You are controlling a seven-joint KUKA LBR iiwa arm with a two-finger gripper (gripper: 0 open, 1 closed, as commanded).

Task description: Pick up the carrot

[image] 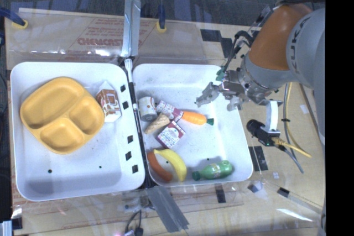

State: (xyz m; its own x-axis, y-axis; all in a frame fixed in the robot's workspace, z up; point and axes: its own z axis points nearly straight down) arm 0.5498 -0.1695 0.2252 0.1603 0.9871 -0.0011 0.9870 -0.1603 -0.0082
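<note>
The carrot (pixel 192 118) is orange with a green stub at its right end. It lies flat near the middle of the right bin (pixel 182 73), pointing left and right. My gripper (pixel 219 99) hovers above the bin's upper right part, just up and right of the carrot's green end. Its two fingers are spread open with nothing between them. One fingertip (pixel 205 95) reaches left, close above the carrot.
Around the carrot lie a small can (pixel 146 108), two cartons (pixel 172 134), a pale wedge (pixel 156 123), a banana (pixel 173 163), a red sausage (pixel 157 169) and a green bottle (pixel 213 170). The left bin (pixel 66 179) holds a yellow divided plate (pixel 61 113) and a carton (pixel 109 103).
</note>
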